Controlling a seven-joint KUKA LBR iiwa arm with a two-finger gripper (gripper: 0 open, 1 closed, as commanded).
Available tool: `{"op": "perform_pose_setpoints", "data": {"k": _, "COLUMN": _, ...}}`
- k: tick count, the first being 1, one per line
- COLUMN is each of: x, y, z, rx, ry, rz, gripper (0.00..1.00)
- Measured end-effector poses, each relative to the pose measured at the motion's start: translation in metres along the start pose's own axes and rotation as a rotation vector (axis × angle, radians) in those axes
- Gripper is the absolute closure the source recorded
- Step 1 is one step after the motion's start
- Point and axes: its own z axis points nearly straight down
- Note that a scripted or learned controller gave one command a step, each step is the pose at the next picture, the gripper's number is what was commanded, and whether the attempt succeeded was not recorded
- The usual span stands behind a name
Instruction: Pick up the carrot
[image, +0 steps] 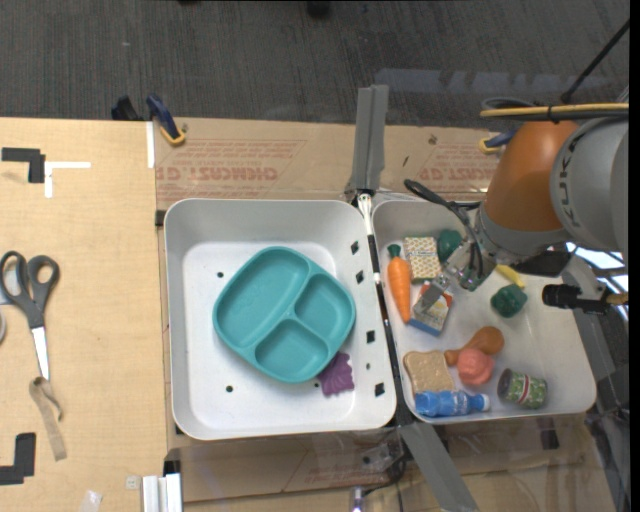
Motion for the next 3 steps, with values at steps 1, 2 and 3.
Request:
{"op": "perform_pose_setpoints", "data": {"k": 1, "x": -0.002, "y": 0.002, "z": -0.012, "rx": -0.005, "ry": -0.009, "rz": -0.003, "gripper": 1.0}}
{"op": "perform_pose_setpoints", "data": {"k": 2, "x": 0.018, "y": -0.012, "z": -0.027, "rx": 0.006, "ry": 0.006, "rz": 0.213, "gripper": 1.0}}
{"op": "perform_pose_setpoints", "data": {"k": 3, "x": 0.019, "y": -0.012, "z": -0.026, "rx": 0.007, "ry": 0.006, "rz": 0.213, "gripper": 0.0}}
